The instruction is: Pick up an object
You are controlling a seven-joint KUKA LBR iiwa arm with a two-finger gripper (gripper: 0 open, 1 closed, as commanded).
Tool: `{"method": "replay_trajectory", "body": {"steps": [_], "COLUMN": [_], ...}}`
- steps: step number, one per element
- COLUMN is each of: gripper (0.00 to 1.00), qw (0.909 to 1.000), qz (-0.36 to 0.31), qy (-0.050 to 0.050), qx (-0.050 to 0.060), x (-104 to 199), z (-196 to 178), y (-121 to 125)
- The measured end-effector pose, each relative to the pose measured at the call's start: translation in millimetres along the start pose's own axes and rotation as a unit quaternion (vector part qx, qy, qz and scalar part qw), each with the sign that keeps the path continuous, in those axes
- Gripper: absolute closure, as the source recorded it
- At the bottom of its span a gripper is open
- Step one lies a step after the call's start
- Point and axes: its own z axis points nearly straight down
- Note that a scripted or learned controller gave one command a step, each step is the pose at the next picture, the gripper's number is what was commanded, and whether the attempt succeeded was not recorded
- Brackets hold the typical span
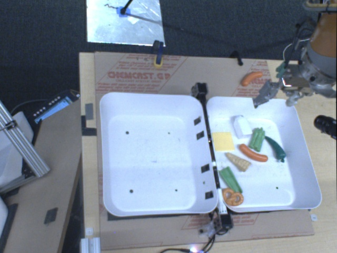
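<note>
We are looking down on the tabletop (58,157), where two shallow white bins are lying side by side on a cardboard sheet (142,73). The left bin (152,152) is showing us its bare white floor with a few small dark dots. The right bin (295,194) is holding all the small things. Near its far side a white block (241,125) is lying, and just beside it a green ribbed piece (257,138) is standing at a slant. A dark green pepper-like piece (276,147) is lying to the right of that one. A yellow square (222,140) is resting near the inner wall, and a red sausage (253,153) is lying near the middle. A pale cone-shaped piece (238,162) is lying just below the yellow square, a light green piece (230,178) is lying below it, and a brown pretzel (232,196) is sitting near the front corner. One more orange sausage (252,78) is lying outside the bins, on the cardboard behind the right bin. The arm (322,46) is reaching in from the right, and its end effector (276,96) is hanging above the far edge of the right bin, apart from the things. Its two fingers are standing spread, with one dark fingertip (263,95) pointing down to the left, and we are seeing nothing between them. A shiny sheet (125,15) is lying on the dark floor behind the tabletop.
</note>
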Motion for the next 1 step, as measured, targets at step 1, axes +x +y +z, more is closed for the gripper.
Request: {"method": "replay_trajectory", "body": {"steps": [1], "gripper": [1.00], "qw": [1.0000], "qz": [0.001], "qy": [-0.001], "qx": [0.004], "x": [-3.5], "z": [-2.9], "y": [0.6]}}
